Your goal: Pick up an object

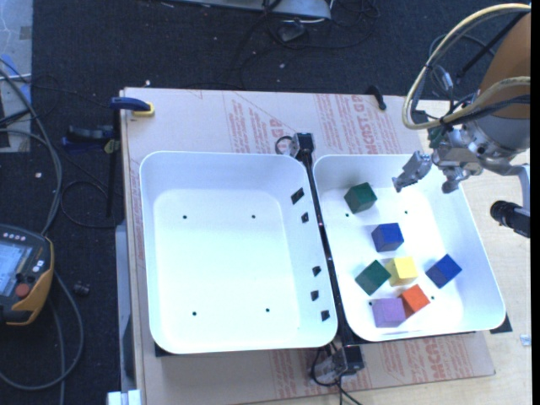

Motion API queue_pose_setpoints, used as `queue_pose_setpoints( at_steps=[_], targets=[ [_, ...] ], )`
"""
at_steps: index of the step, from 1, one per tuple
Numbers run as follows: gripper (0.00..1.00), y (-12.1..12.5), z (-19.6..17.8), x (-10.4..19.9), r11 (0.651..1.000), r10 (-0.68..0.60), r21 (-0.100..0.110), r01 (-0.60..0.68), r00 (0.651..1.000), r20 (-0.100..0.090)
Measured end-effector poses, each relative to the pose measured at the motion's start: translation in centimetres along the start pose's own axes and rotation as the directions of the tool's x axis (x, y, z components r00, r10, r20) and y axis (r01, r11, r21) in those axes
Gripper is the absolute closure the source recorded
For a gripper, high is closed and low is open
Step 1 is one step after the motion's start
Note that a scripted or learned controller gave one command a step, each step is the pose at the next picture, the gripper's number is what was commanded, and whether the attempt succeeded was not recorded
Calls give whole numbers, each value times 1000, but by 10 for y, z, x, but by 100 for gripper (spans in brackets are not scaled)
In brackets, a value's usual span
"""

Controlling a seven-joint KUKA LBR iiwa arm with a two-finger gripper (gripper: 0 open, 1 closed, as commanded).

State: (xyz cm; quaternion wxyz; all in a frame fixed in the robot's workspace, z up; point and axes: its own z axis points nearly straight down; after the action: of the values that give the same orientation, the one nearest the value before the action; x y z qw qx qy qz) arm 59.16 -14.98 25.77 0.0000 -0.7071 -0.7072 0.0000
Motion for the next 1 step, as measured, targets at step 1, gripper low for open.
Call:
queue_pose_setpoints(
  at_steps=[1],
  targets=[
    [0,29,140,-21,1000,1,13,-1,1000,-2]
  ],
)
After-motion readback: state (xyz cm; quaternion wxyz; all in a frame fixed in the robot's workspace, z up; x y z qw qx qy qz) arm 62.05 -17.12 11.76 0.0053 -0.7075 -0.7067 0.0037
